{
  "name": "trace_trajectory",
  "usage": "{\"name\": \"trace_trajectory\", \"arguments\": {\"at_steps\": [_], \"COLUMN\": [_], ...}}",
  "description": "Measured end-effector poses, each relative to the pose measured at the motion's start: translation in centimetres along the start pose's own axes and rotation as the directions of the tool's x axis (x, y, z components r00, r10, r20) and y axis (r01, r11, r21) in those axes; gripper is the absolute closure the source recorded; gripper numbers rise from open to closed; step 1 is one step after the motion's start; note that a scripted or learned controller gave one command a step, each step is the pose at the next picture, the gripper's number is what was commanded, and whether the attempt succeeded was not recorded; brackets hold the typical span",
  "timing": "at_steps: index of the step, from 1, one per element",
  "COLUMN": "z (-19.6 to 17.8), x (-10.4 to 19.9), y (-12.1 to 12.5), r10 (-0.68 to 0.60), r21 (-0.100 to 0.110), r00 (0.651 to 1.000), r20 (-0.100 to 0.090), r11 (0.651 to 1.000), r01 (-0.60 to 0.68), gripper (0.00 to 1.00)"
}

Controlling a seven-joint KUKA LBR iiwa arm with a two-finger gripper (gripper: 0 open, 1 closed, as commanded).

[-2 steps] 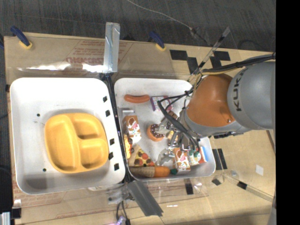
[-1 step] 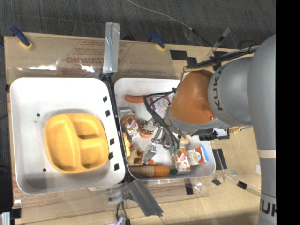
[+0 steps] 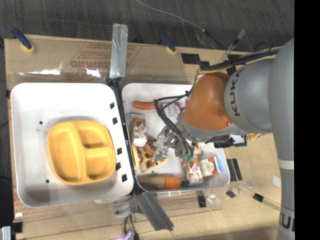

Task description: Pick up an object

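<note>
You had two white bins side by side. The left bin (image 3: 22, 134) held a yellow divided tray (image 3: 80, 151) lying flat near its middle. The right bin (image 3: 150, 90) was crowded: a sausage (image 3: 145, 104) near the far wall, a small brown packet (image 3: 138, 127), a pizza slice (image 3: 146, 159), a carrot (image 3: 165, 182) along the near wall and a juice carton (image 3: 192, 169) beside it. The gripper (image 3: 167, 143) hung low over the pizza slice and packet; how wide it stood, or whether it had anything, you could not tell
</note>
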State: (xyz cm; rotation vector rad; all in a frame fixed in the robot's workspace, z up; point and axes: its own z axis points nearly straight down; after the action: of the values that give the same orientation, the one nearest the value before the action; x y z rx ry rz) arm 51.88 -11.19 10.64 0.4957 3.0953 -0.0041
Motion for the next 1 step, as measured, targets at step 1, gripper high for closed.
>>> {"name": "trace_trajectory", "arguments": {"at_steps": [1], "z": [-9.73], "x": [-4.09], "y": [5.32], "r10": [0.046], "r21": [-0.004], "r00": [0.999], "r20": [0.001], "r11": [0.999], "r01": [-0.046], "gripper": [1.0]}}
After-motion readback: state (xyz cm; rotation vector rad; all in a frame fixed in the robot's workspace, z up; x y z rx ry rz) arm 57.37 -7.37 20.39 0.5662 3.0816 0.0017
